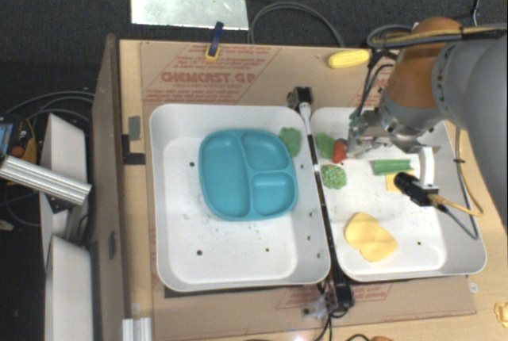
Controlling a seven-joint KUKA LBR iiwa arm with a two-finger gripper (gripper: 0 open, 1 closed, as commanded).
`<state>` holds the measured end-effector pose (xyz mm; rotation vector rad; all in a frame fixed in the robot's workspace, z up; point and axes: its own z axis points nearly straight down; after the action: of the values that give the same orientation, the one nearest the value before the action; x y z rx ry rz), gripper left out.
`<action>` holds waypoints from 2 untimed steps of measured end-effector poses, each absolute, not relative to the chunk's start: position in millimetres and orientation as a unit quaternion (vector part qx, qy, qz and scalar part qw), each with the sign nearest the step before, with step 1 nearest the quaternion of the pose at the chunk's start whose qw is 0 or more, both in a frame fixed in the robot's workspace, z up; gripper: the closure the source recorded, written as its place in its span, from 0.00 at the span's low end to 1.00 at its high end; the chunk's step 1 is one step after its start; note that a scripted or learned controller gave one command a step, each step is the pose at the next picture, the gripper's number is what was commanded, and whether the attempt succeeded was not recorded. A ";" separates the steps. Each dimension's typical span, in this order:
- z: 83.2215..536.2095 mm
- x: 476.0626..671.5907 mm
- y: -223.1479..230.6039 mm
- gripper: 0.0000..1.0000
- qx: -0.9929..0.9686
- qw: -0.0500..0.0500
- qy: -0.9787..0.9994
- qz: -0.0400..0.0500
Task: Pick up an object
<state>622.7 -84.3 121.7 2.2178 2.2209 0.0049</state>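
The grey arm point(468, 86) reaches in from the right, and its hand point(361, 138) is low over the far left part of the right bin point(460, 252); from this view I cannot tell if the hand is spread or pressed together, and I cannot tell if it holds something. Just beside the hand, on its left, lies a small red object point(340, 151), and a green piece point(324, 144) lies next to it, close to the bin's left wall; a bumpy green object point(333, 177) lies a little nearer. A green stick point(390, 166) lies flat to the right of the hand; a pale yellow lump point(370, 238) rests in the near part of the same bin, well apart from the hand. The left bin point(178, 252) carries a blue divided plate point(248, 174); another green object point(291, 141) sits at the plate's far right corner. On the bench point(238, 70) beyond the bins lies a yellow object point(349, 58).
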 end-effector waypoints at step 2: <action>86.3 651.7 -84.9 0.00 0.705 -0.001 0.709 0.000</action>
<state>651.7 -84.9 86.3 2.2160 2.2296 -0.0001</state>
